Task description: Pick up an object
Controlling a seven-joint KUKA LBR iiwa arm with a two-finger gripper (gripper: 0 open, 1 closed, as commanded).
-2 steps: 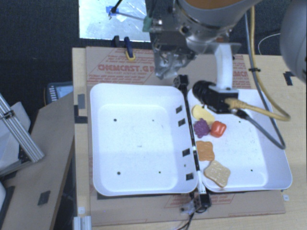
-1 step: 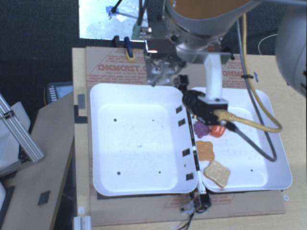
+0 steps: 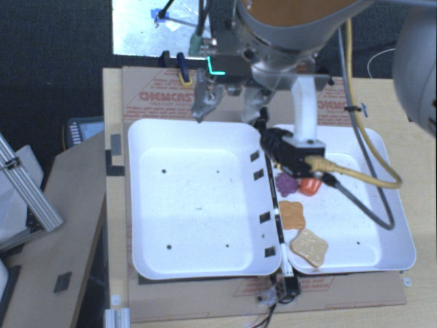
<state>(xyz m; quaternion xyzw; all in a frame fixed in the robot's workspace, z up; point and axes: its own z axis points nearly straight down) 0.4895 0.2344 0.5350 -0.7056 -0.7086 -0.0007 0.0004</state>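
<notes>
My gripper [image 3: 229, 106] hangs over the back rim of the left bin [image 3: 147, 183], near the divider between the bins. Its two grey fingers [image 3: 203, 105] stand apart, open, with nothing between them. In the right bin [image 3: 382, 244] lie several small items close to the divider: a purple piece [image 3: 287, 183], a red-orange piece [image 3: 311, 186], an orange flat piece [image 3: 293, 214] and a tan toast-like slice [image 3: 309, 247]. The gripper is up and to the left of them, well apart from all of them.
A black box [image 3: 295, 152] on a white post [image 3: 304, 111] hangs over the right bin's back left part, with a yellow cable [image 3: 362, 178] and a dark cable looping across that bin. Cardboard [image 3: 153, 94] lies under the bins.
</notes>
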